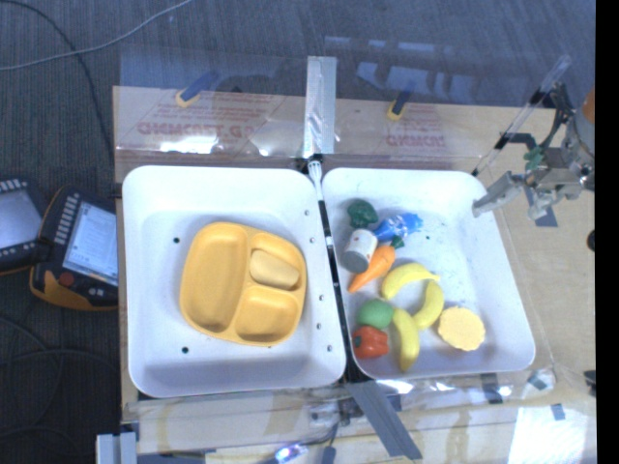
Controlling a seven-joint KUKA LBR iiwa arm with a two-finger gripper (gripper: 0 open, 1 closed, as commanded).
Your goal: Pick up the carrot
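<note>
The carrot (pixel 371 268) lies in the right bin (pixel 503 259), near its left wall, touching a grey can (pixel 360 247) and a banana (pixel 406 278). The jaws (pixel 542 187) hang above the bin's far right corner, well apart; their state cannot be told.

Carrot (pixel 373 268) smooth orange plastic; bins (pixel 145 288) glossy white plastic; yellow tray (pixel 218 288) matt plastic; bench (pixel 561 288) pale wood.
</note>
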